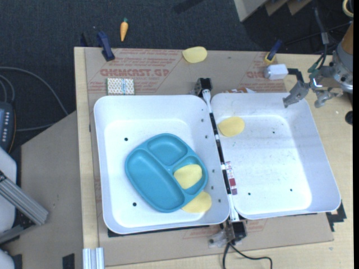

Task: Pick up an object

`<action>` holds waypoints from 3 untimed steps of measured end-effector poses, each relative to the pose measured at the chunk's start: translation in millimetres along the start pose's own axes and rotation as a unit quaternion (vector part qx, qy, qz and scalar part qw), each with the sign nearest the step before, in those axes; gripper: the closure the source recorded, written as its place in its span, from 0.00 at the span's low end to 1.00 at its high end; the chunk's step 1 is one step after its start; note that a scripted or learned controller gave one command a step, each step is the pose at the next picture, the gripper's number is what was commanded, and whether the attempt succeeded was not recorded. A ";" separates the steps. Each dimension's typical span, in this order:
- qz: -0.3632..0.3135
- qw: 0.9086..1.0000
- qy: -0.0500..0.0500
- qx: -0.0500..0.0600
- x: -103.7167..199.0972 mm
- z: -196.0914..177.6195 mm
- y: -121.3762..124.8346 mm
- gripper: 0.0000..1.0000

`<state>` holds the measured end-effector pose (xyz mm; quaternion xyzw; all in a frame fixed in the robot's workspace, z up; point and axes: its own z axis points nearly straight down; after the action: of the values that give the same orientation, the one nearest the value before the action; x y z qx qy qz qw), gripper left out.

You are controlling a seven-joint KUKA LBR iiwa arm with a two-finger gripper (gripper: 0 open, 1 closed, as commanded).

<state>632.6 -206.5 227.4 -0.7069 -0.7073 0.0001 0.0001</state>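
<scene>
Looking down at a slant, two shallow white bins are seen side by side on a desk [140, 66]. In the left bin [112, 122] a blue divided plate [157, 175] is laid flat, with one yellow piece [188, 175] resting in its right-hand compartment and another yellow piece [197, 203] lying just beside the plate's lower right edge. In the right bin [280, 167] a third yellow piece [230, 126] is found near the upper left corner, close to the divide between the bins. A fourth yellow piece [194, 54] is set on the desk behind the bins. The pincer [307, 93] is seen above the right bin's upper right corner, its two fingers spread apart with nothing between them.
</scene>
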 end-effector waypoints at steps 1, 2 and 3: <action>0.000 1.000 0.001 0.001 86.5 62.9 -50.8 0.00; 0.000 1.000 0.000 0.000 115.4 143.2 -55.2 0.00; 0.001 1.000 -0.001 -0.001 81.5 142.7 -30.1 0.00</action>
<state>602.4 -125.0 84.8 -0.7075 -0.7067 0.0000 -0.0010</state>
